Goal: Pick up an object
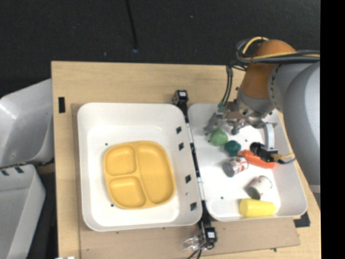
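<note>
Clutter fills the right bin (288, 201): a green ball (218, 138) near its upper left, a smaller dark teal piece (233, 147) just below and right of it, an orange and red tool (257, 158) to the right, a grey can (235, 167) touching that tool's left end, a small grey and white cylinder (259, 185) lower down, and a yellow block (256, 208) near the front edge. The ball, teal piece, can and tool crowd together, so little bare floor lies between them; the cylinder and block sit somewhat apart.

Open room is far greater in the left bin (89, 144), where a yellow divided plate (139, 173) lies flat in the middle with white floor all round it. The two bins meet along a shared rim with black clips.

From the right the grey arm (302, 101) bends in, its orange band (257, 74) above the wrist, and the gripper (225, 124) hangs over the right bin's upper left corner, right above the green ball (whether it touches is unclear). How the gripper stands, released or clenched, cannot be told from this angle.
</note>
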You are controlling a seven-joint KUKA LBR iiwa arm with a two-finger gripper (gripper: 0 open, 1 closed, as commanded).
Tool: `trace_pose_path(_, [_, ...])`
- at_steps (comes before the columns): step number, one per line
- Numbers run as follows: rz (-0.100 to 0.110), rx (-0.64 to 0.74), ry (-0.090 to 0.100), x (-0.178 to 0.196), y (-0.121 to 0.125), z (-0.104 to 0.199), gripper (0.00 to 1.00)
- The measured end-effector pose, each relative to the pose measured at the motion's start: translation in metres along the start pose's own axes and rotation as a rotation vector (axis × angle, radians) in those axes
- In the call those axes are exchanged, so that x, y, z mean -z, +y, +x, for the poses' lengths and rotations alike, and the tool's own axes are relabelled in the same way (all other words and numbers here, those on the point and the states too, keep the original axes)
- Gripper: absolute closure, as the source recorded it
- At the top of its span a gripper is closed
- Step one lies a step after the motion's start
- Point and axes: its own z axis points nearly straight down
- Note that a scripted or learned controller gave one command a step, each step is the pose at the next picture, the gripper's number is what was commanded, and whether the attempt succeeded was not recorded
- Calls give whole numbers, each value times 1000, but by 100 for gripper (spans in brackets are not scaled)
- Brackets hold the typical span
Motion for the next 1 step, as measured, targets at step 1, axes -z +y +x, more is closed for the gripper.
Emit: trace_pose_path(1, [-6,-2,-1,14,1,-1,100])
